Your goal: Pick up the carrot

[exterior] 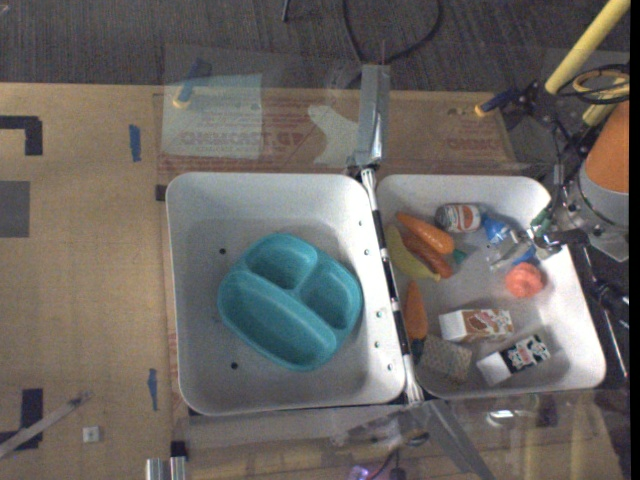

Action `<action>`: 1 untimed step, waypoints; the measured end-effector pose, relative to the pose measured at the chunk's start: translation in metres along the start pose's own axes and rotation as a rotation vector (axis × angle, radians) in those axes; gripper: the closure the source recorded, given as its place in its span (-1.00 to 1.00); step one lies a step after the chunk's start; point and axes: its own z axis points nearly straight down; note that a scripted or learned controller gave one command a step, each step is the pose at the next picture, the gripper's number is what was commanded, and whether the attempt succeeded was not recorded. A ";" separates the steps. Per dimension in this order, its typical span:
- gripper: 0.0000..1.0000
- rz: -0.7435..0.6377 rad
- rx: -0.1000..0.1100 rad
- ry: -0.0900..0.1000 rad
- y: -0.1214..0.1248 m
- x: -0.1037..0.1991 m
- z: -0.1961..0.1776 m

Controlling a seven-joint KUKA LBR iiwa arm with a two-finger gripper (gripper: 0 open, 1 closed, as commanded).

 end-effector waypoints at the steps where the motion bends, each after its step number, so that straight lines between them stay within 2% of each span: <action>1: -1.00 0.095 -0.003 -0.002 -0.004 0.007 -0.012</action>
